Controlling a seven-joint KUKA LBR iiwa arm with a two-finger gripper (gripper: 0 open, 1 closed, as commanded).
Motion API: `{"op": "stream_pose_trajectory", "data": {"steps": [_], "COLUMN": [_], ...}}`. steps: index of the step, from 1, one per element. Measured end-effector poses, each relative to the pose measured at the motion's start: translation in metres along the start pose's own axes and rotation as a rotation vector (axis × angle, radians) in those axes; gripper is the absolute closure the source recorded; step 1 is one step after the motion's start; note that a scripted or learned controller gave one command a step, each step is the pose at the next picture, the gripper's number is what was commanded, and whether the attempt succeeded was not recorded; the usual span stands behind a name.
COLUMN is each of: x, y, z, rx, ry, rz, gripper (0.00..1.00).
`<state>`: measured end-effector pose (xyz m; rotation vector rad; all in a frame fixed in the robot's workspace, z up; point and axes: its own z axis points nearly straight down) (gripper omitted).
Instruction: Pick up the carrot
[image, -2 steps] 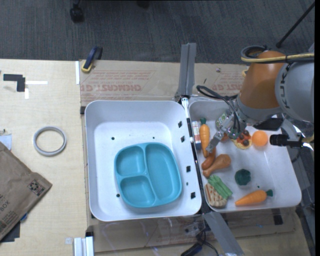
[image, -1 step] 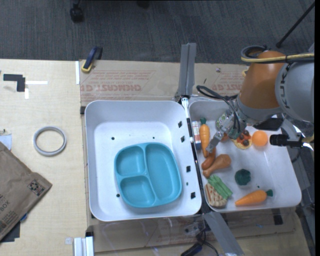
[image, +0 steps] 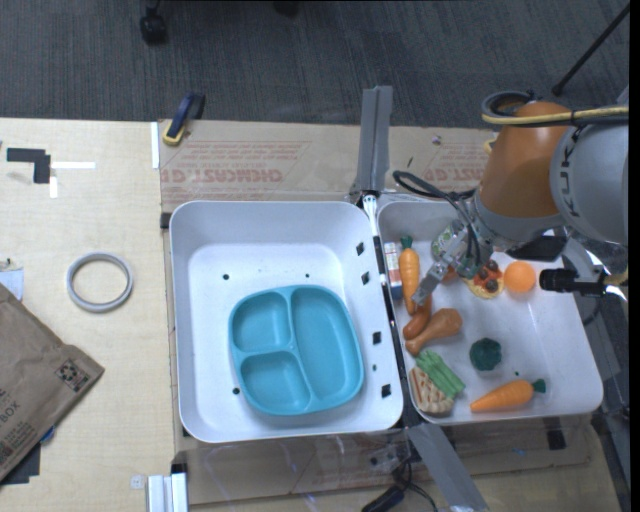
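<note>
Item, near edge of the right bin (image: 580, 330): one carrot (image: 505, 396), orange with a green stub, lying flat on the bin floor at the near right, apart from its neighbours.

Item, just left of it: a striped flat food piece with green (image: 434, 385), against the bin's left wall. Beyond that, a brown drumstick-shaped piece (image: 433, 328) and a dark green lump (image: 486, 353).

Item, far left of the same bin: a second carrot-like orange piece (image: 409, 268), upright along the wall. An orange ball (image: 518, 277) sits far right.

Item, left bin (image: 200, 330): a teal divided plate (image: 296, 349).

Risk: two orange carrot-like pieces are present, and the jaws (image: 432, 282) hang nearer the far one; a descent here likely catches the drumstick piece or the wrong carrot. The near carrot also lies close to the bin's near wall, which could block one finger.

Arm pose: wrist over the far right of the right bin, orange band uppermost, tool angled down and left. Whether the jaws stand open or closed cannot be told; nothing is visibly held.
</note>
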<state>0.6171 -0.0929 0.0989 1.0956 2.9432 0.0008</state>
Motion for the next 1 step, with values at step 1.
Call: {"op": "stream_pose_trajectory", "data": {"steps": [1], "x": [0.0000], "y": [0.0000], "z": [0.0000], "rx": [0.000], "ry": [0.000], "rz": [0.000], "gripper": [0.00]}}
